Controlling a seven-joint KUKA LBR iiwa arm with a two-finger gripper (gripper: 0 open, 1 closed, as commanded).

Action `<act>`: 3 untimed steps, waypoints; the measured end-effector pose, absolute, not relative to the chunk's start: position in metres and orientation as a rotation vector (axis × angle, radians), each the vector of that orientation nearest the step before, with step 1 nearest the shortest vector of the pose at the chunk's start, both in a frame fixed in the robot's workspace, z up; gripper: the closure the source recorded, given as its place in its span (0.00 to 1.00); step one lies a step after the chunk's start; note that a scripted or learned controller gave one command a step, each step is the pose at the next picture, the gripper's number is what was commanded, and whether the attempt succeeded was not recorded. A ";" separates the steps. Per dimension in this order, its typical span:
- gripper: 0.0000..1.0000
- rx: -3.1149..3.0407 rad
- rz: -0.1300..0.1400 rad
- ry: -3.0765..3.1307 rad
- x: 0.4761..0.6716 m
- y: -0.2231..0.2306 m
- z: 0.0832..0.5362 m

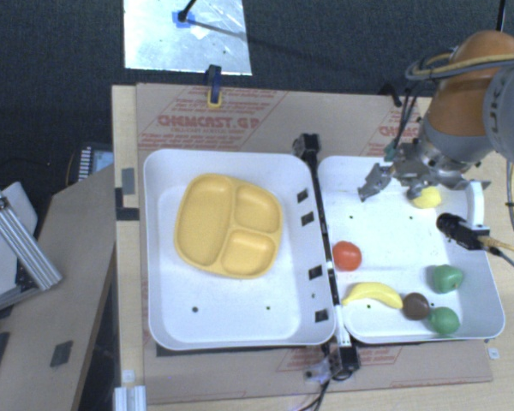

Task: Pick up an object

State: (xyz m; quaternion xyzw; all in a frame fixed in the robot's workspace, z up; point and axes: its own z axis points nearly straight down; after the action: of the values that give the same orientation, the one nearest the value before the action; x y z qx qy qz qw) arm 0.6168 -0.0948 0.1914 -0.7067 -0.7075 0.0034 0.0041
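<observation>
Arm enters from 3 o'clock, wrist bent over right bin (385,330), upper part. Gripper (385,178) fingers spread, nothing between them. Small yellow object (427,198) just beside it at 3 o'clock. Red ball (347,255), banana (373,294), brown piece (415,306), two green pieces (445,277) toward 6 o'clock. Yellow divided plate (227,225) in left bin (240,328). Cardboard (214,118) beneath.

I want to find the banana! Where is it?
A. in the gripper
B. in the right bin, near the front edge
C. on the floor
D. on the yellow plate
B: the banana lies in the right bin near its front edge, beside a brown thing and below the tomato; the yellow plate is in the left bin.
</observation>
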 end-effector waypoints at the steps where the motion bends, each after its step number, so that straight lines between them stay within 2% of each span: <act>1: 0.00 -2.219 -0.001 -2.226 0.620 -0.095 0.198; 3: 0.00 -2.219 0.003 -2.221 0.625 -0.095 0.085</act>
State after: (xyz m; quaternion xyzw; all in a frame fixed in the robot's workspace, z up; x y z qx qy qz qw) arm 0.6254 -0.0952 0.0854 -0.7069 -0.7073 0.0008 0.0011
